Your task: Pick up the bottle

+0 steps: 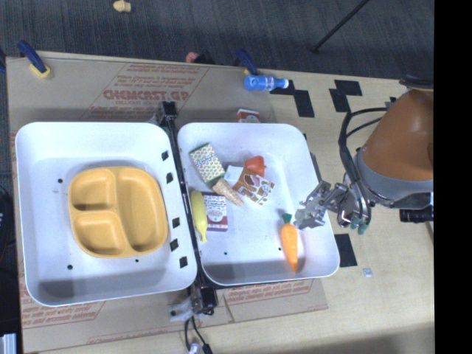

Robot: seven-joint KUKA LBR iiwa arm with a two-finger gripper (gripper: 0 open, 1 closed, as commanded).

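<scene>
Cardboard printed with red lettering, partly readable as "CHEMCAST", covers the bench (383, 301) under two white bins. On it, beyond the right bin (317, 253), lies the blue bottle (264, 83) on its side, well apart from the gripper (311, 214). Whether the fingers are open or closed, I cannot tell; nothing shows between them, at the right bin's right rim, just beside a carrot (290, 245). That bin also holds a banana (198, 214) and small printed packets (234, 183), writing too small to read. A yellow divided tray (118, 211) sits in the left bin (33, 198).
</scene>
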